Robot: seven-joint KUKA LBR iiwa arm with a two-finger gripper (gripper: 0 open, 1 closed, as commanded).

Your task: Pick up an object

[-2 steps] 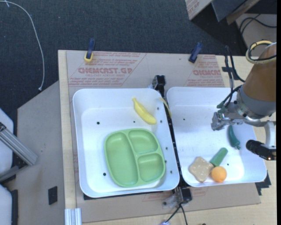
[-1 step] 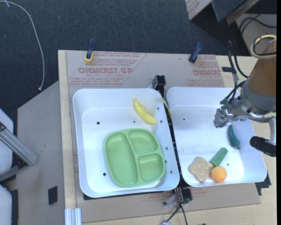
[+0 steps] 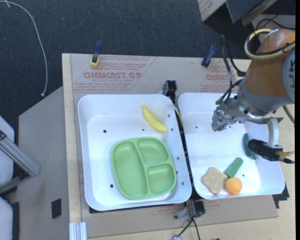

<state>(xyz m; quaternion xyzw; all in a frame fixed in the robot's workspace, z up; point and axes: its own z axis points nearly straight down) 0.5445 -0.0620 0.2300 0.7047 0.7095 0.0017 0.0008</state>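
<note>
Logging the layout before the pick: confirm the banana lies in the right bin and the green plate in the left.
Wrong bin for the banana: the camera view shows it in the left bin, just beyond the green plate. The plate is in the left bin as stated.

**A:** What does the arm (image 3: 268,70) cover?
**B:** The far right corner of the right bin (image 3: 201,108) and part of its right wall. The arm itself is cut off by the right edge.
**A:** The teal thing (image 3: 245,142)?
**B:** Only a curved sliver shows beside the wrist hardware, so I can't tell its shape.
**A:** The green stick (image 3: 234,165)?
**B:** Its lower end meets the orange ball (image 3: 233,186). Whether it is touching or tucked behind, I can't tell.
**A:** The tan piece (image 3: 214,180)?
**B:** It's too small to identify.
**A:** Anything else?
**B:** The cardboard box (image 3: 211,6) is cut off by the top edge. The red print on the bench (image 3: 112,74) runs under the left bin (image 3: 89,117).
</note>
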